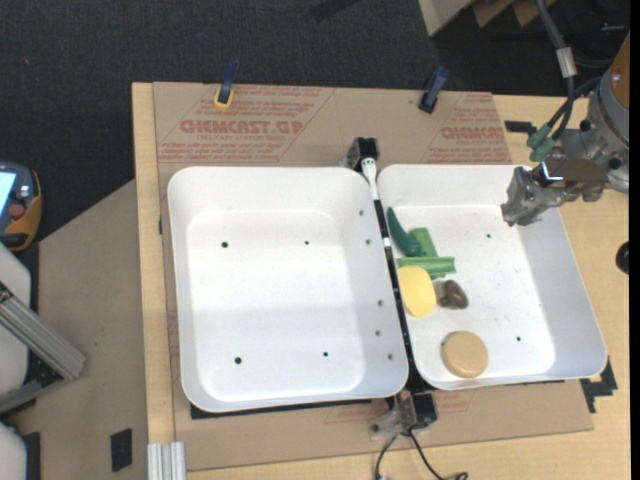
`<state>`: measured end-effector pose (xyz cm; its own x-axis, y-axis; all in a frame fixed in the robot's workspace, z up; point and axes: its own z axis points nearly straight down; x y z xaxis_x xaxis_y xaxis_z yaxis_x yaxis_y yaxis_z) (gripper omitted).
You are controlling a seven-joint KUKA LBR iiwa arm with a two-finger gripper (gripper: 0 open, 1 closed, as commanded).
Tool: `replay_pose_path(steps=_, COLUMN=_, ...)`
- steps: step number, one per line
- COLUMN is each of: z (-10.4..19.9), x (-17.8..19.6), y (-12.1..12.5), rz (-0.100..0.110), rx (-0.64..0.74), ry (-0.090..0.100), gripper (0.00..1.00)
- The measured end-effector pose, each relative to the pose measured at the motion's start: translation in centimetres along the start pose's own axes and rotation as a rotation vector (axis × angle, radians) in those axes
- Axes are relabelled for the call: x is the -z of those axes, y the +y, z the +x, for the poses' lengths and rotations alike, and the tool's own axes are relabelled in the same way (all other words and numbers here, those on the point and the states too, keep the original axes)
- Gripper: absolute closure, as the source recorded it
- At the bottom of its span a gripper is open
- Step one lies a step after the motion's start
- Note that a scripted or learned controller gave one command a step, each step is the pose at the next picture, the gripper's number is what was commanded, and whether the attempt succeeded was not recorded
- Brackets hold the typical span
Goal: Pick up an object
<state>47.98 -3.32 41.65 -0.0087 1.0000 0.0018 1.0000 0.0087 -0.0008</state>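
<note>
The left bin (270, 288) sat on the brown board (300, 118) that covered the bench, its white floor showing a few small dark dots. A blue and yellow clamp (226, 90) gripped the board's far edge above the left bin's far left corner, and a second blue clamp (434, 88) held the same edge further right. A black clip (362, 153) sat at the far end of the seam where the two bins met.

In the right bin (540, 298), all the objects lay toward its left side. A green toy piece (418, 250) rested along the left wall, near the middle of that edge. Touching its near end was a yellow rounded object (417, 292), also close against the left wall. Just beside the yellow one, on its right, lay a small brown object (454, 294). A tan round disc (465, 354) sat near the bin's near edge, apart from the others.

The gripper (522, 204) hung over the far right part of the right bin, close to its far edge and well apart from every object. Nothing showed between its fingers; how wide they stood could not be told from this view.
</note>
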Motion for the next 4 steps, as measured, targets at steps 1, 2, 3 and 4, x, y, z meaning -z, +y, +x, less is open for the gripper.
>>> replay_pose_path(steps=1, z=7.5, x=-5.1, y=0.0, rz=0.006, rx=0.0, ry=0.0, gripper=1.0)
replay_pose_path(steps=2, z=2.3, x=-12.6, y=-0.1, rz=0.01, rx=-0.015, ry=-0.003, gripper=1.0)
replay_pose_path(steps=3, z=7.8, x=-0.8, y=0.1, rz=-0.016, rx=-0.002, ry=0.001, gripper=1.0)
replay_pose_path(steps=4, z=11.6, x=-1.4, y=0.1, rz=-0.003, rx=-0.004, ry=-0.001, gripper=1.0)
